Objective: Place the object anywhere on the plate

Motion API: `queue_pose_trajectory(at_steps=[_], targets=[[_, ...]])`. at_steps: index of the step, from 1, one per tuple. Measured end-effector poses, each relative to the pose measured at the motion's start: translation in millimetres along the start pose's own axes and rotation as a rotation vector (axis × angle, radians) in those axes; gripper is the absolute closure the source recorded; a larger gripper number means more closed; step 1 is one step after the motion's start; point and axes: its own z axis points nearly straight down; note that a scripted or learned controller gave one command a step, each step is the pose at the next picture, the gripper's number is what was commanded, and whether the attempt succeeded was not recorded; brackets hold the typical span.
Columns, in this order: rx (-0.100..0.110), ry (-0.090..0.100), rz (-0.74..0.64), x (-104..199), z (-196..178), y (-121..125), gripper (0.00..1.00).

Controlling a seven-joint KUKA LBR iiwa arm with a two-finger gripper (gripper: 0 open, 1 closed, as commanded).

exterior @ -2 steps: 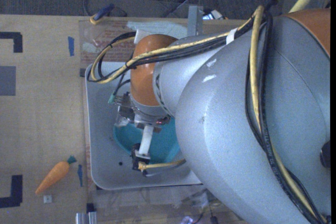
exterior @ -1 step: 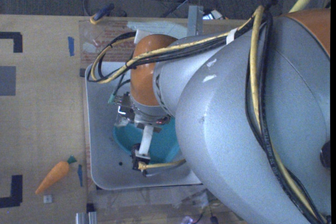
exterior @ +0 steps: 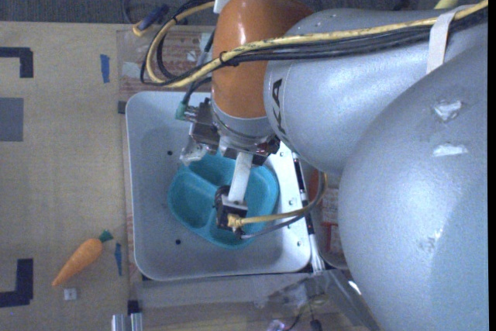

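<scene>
Over the white bin (exterior: pixel 147 167), gripper (exterior: pixel 208 140) hangs at blue plate (exterior: pixel 188 196)'s 12 o'clock; can't tell grip state. Outside bin, 8 o'clock: toy carrot (exterior: pixel 77 260).

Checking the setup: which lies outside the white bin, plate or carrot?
The orange carrot, on the wooden bench; the blue plate sits inside the bin.

Black letters (exterior: pixel 276 111) on the grey arm (exterior: pixel 364 89), at one o'clock from the blue plate (exterior: pixel 190 194), are too slanted to read.
</scene>
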Motion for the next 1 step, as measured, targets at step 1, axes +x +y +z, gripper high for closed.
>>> queue_pose_trajectory(at_steps=[1], targets=[[0.001,-0.002,-0.005,1.6,-9.4,-0.9,1.00]])
